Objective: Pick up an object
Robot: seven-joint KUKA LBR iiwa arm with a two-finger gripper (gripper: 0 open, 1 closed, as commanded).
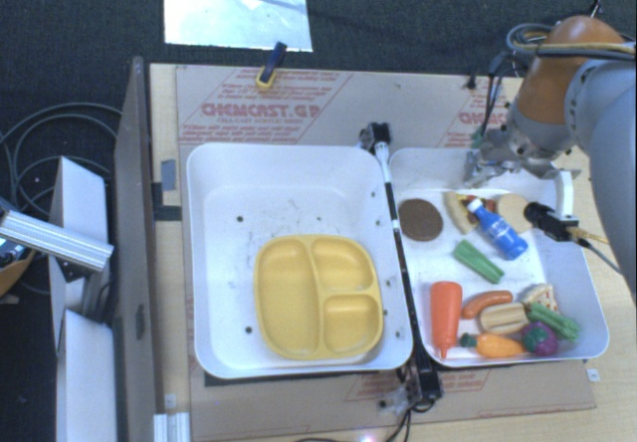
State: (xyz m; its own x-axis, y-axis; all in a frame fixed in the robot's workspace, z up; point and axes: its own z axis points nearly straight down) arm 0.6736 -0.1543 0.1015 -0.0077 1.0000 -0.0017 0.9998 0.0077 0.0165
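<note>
Two white bins side by side on the bench, and the arm (587, 82) is in from the right of the frame, orange band up top, wrist bent down over the upper part of the right bin (597, 326). The gripper (485, 169) sits low near that bin's upper wall — whether it is released or clenched cannot be told from here, the metal there is too small and blurred.

Just below it lies a blue bottle (497, 229) with a red-and-white cap, tilted, its cap end pointing up toward the gripper. Beside the bottle to the left, a yellowish wedge (459, 212), then a brown round patty (421, 219) close to the divider. A green piece (478, 261) lies slanted in the middle of the bin.

Lower down — an orange carrot (445, 316) standing lengthwise, a hot dog in a bun (493, 309), and a cluster of toy vegetables (542, 329) in the lower right corner.

The left bin (214, 171) carries a yellow divided tray (318, 296), three compartments, resting toward its lower right.
</note>
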